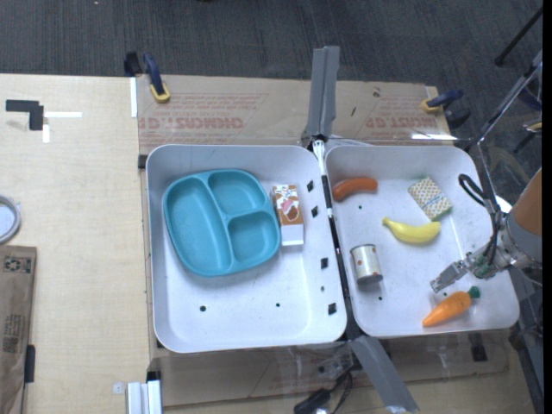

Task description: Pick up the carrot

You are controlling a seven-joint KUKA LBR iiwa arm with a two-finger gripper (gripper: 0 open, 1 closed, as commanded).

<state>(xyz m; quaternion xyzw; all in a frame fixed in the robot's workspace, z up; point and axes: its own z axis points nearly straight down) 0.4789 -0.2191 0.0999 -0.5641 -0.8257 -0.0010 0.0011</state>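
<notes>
The carrot [447, 310] is orange with a green top and lies near the front right corner of the right bin [379, 322], its top pointing up and right. My gripper [452, 275] hangs just above and behind the carrot, reaching in from the right edge. It appears slightly apart from the carrot, and nothing shows in it.
In the right bin also lie a banana [412, 230], a small metal can [366, 264], an orange sausage [354, 187] and a patterned block [429, 197]. The left bin [172, 317] holds a blue divided plate [222, 221] and a small carton [288, 205].
</notes>
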